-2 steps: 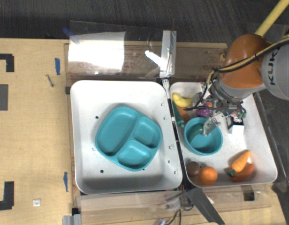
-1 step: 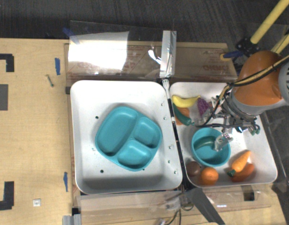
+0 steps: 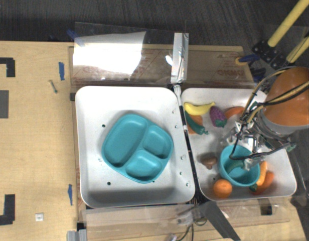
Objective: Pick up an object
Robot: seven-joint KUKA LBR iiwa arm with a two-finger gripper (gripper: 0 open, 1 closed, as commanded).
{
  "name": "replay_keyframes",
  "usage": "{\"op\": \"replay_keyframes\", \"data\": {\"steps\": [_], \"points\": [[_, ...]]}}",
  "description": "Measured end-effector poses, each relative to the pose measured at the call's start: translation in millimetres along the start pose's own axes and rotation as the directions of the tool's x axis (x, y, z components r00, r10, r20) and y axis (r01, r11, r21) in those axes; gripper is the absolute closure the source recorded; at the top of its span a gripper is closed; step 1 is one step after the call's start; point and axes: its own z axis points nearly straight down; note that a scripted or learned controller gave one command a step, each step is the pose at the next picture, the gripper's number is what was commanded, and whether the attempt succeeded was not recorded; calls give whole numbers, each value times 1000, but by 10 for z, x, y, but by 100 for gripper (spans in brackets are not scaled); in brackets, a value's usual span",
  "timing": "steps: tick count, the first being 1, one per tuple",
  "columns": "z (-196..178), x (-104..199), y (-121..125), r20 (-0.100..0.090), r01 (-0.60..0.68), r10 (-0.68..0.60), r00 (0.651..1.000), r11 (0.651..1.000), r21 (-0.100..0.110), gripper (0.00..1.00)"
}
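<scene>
The fingers hung at the rim of a teal cup in the right bin, lower right of frame; whether apart or together could not be told. The cup appeared light, rigid and smooth; its thin rim seems the best hold. An orange lay touching it.

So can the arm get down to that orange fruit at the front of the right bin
Probably yes. The orange fruit lies uncovered near the right bin's front edge, though the teal cup sits right beside it, and the end effector hangs over that cup, so clearance looks tight.
</scene>
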Motion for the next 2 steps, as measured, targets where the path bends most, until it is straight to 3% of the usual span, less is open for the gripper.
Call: {"op": "replay_keyframes", "data": {"steps": [1, 2], "points": [[51, -756, -408, -74, 5, -8, 997, 999, -48, 0], [30, -1002, -193, -22, -2, 1, 1000, 1000, -7, 0]]}}
